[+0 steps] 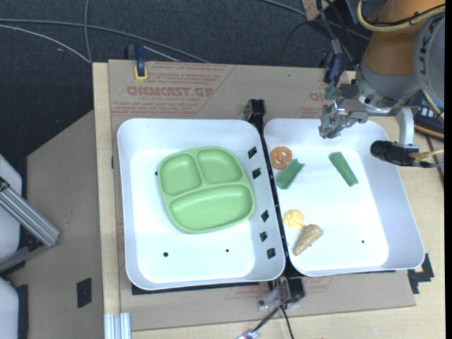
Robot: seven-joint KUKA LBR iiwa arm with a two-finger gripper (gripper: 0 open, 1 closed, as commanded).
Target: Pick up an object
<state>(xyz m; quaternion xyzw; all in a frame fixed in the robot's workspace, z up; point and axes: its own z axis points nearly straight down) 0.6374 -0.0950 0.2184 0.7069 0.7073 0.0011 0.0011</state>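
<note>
Jaws on the gripper (333,127) hang over the 12 o'clock rim of the right bin (395,217); how far apart they stand cannot be told from this slant, and nothing shows between them. Above, the grey arm with its orange band (399,34) fills the frame's 1 o'clock corner.

Inside the right bin lie 5 small items. A green strip (344,168) rests just toward 5 o'clock from the gripper, apart from it. An orange ring (281,156) sits near the bin's 10 o'clock corner, touching a darker green piece (289,174) at its 5 o'clock side. Toward 7 o'clock, a yellow lump (293,218) lies just beside a tan cone (307,238).

In the left bin (141,246), a green divided plate (205,188) with 3 compartments sits about centre. Both bins rest on a cardboard sheet (176,83), held by a blue-and-yellow clamp (140,60) at 11 o'clock.
</note>
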